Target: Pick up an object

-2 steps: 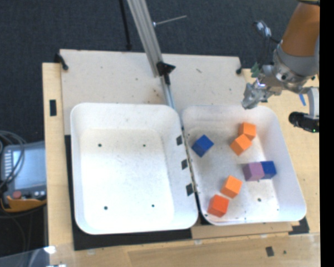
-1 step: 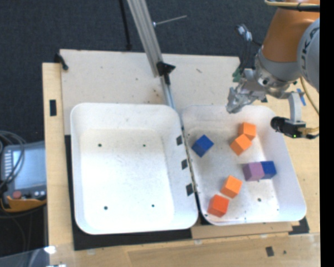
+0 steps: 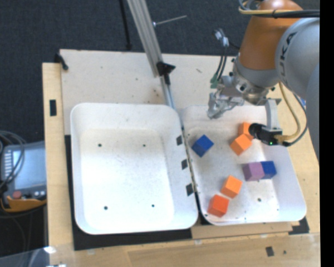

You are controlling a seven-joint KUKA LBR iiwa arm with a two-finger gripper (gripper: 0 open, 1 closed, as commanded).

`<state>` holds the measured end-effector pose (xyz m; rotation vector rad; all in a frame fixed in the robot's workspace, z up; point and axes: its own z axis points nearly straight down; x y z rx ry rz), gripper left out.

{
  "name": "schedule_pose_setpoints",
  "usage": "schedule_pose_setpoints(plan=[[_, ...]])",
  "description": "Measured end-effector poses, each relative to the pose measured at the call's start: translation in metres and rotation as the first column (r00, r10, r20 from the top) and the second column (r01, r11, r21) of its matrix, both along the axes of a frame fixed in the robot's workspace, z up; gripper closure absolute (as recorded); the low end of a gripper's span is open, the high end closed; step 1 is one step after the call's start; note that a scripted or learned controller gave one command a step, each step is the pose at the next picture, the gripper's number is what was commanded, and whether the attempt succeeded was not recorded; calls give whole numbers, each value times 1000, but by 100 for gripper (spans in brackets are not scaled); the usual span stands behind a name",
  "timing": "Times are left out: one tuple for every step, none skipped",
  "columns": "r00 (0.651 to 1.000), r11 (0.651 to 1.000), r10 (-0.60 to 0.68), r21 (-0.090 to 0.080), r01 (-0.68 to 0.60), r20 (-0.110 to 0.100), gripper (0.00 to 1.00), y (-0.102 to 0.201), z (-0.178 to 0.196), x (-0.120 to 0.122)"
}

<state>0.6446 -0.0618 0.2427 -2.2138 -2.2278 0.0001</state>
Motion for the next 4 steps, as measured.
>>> schedule_pose_setpoints(plan=[[1000, 1000, 0, 0, 0, 0, 100, 47, -8, 1], [1000, 1000, 2, 2, -2, 3, 100, 105, 2, 0], [1000, 1000, 1, 0, -1, -1, 100, 153, -9, -12], [1000, 1000, -4, 0, 4, 0, 0, 150, -8, -11]])
